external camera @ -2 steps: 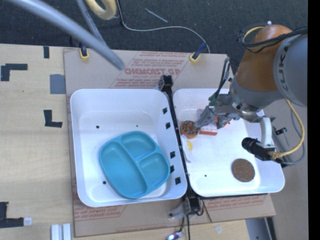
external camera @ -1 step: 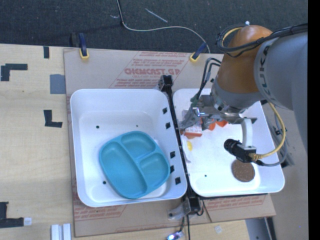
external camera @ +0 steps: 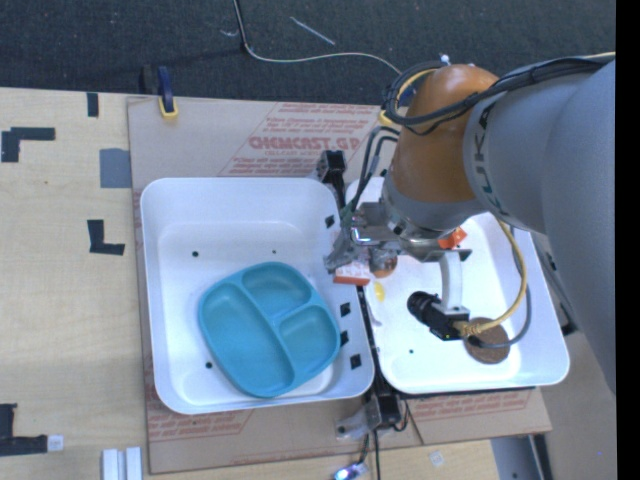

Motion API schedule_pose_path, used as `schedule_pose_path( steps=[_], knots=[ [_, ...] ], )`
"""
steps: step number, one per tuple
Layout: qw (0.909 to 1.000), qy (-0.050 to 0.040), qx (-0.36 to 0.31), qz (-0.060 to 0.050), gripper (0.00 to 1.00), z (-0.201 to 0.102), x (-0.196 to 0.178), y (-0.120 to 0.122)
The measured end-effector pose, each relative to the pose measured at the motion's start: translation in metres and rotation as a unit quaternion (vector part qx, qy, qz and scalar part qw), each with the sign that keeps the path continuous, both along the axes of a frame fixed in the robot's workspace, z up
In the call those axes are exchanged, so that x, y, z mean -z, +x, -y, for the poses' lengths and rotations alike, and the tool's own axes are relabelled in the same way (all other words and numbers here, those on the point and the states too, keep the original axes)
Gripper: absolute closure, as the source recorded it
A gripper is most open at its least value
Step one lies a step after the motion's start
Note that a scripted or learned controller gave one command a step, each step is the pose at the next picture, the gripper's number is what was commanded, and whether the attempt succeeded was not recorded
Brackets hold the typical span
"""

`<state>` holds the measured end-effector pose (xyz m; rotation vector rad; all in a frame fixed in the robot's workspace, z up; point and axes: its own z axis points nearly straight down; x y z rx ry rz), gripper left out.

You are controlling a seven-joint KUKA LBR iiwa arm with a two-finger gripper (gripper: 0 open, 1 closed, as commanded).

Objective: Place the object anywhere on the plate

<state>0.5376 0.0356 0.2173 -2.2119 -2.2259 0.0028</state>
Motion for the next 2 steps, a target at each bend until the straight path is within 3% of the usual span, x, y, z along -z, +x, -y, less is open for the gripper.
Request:
schedule_pose_path(
  steps=[2],
  knots=[
    [1.0, -0.0002, -0.001, 0.0, 1.0, -0.116, 0.01, -0.016]
  ],
)
